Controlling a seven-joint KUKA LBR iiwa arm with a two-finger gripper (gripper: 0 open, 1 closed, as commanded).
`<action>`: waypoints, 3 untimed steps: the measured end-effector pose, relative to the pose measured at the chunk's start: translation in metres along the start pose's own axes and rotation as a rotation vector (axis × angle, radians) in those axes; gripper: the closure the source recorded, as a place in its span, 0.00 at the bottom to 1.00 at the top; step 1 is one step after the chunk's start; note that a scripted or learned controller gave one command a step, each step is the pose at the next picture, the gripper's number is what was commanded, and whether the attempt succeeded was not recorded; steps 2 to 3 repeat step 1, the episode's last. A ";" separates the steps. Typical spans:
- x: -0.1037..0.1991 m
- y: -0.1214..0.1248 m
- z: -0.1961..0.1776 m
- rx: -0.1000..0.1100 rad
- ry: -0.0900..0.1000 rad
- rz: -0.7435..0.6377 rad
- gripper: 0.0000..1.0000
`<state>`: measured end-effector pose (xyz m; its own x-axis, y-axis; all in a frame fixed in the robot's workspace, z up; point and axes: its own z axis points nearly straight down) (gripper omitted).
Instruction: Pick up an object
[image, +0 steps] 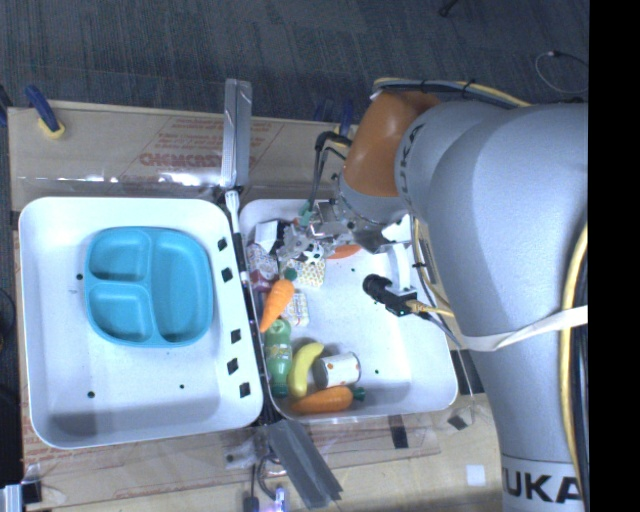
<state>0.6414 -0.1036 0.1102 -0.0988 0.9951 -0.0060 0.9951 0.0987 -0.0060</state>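
My gripper (306, 238) reaches down into the far left corner of the right bin (425, 385), among a cluster of small objects. Just below it lies a white dotted piece (313, 271), and to its left a reddish packet (262, 263). A carrot (276, 303) lies slantwise against the bin's left wall. Nearer the front sit a green object (277, 337), a yellow banana (303, 366), a small white can (340, 369) and a long orange item (320, 401). A flat orange-red piece (345, 252) shows just right of the gripper.
The left bin (60, 400) holds a blue divided plate (150, 285). The grey arm (490, 220) with its orange band (375, 150) covers the right bin's far right side. A clamp bar (237, 130) stands between the bins at the back.
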 end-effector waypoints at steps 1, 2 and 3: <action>0.073 -0.044 -0.129 -0.006 0.006 0.051 1.00; 0.073 -0.044 -0.129 -0.006 0.006 0.051 1.00; 0.073 -0.044 -0.129 -0.006 0.006 0.051 1.00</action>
